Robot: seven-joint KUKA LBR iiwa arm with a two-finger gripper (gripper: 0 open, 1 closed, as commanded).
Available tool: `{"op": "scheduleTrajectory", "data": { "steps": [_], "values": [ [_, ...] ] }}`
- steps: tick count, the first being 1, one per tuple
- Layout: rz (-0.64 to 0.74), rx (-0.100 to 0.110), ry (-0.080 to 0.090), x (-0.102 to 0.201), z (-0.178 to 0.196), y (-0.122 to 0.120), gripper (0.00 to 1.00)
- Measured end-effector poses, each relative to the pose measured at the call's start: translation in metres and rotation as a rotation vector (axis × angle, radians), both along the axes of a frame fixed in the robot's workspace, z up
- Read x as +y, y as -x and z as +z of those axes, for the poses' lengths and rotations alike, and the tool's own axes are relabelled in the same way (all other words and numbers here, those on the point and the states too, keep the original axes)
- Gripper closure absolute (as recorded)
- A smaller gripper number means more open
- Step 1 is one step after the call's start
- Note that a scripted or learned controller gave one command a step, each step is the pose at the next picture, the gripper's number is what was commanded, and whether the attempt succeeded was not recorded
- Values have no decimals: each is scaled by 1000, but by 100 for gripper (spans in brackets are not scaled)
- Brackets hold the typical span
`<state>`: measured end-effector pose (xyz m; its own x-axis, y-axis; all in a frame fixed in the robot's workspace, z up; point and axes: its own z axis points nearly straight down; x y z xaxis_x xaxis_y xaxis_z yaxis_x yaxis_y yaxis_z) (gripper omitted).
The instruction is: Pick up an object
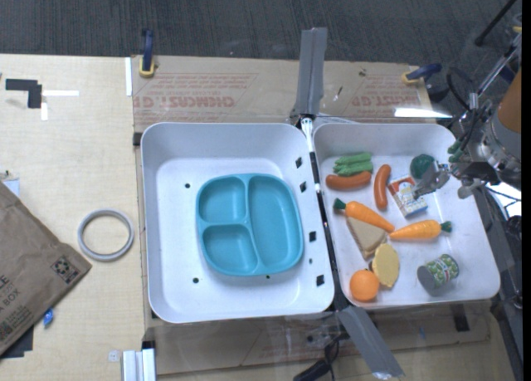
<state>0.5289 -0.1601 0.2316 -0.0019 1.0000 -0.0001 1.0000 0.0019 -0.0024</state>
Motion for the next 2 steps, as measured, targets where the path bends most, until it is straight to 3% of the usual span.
{"op": "scheduleTrajectory", "data": {
  "steps": [1,2],
  "values": [
    [-4,-13,3,26,-124,-26,0],
    [64,-22,7,36,-129,-104,0]
  ]
}}
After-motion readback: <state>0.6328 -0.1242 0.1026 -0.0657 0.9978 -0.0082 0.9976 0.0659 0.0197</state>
